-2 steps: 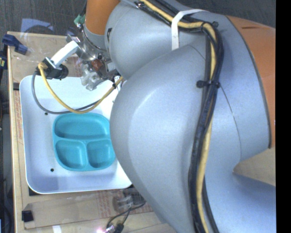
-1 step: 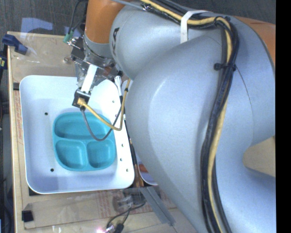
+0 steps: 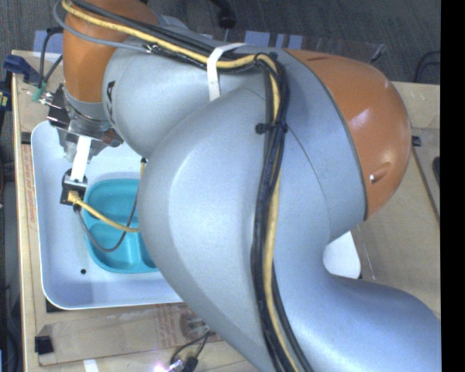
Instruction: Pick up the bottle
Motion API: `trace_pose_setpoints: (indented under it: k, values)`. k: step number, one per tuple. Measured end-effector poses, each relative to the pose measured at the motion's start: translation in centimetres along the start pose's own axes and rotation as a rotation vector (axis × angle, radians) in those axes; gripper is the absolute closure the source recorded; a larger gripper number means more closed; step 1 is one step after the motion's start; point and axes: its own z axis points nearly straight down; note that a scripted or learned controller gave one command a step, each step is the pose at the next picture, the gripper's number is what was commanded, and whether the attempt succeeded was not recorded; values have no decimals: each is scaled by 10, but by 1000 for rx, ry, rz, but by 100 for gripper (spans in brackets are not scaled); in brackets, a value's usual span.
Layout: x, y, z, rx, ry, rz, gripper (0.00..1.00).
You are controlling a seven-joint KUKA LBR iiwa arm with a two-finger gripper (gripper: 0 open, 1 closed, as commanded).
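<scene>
My grey arm with its orange band (image 3: 93, 45) reaches across from the right and covers most of both bins. Its wrist ends over the far left part of the left white bin (image 3: 40, 231), where my gripper (image 3: 79, 134) hangs above the bin floor. Just in front of the gripper and to its right, a light blue open tub (image 3: 116, 227) with rounded corners lies in that bin, its right side hidden under the arm. Nothing shows between the gripper and the bin floor.
A small dark speck (image 3: 84, 271) lies on the left bin's floor near the front. A patch of the right bin (image 3: 342, 259) shows under the arm. The wooden bench edge (image 3: 22, 208) runs along the left, with cables and clutter beyond it.
</scene>
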Motion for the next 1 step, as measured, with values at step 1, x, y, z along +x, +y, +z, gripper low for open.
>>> trace_pose_setpoints:
  k: [1]
  values:
    - [-102, 19, -74, -3, 4, 478, 100]
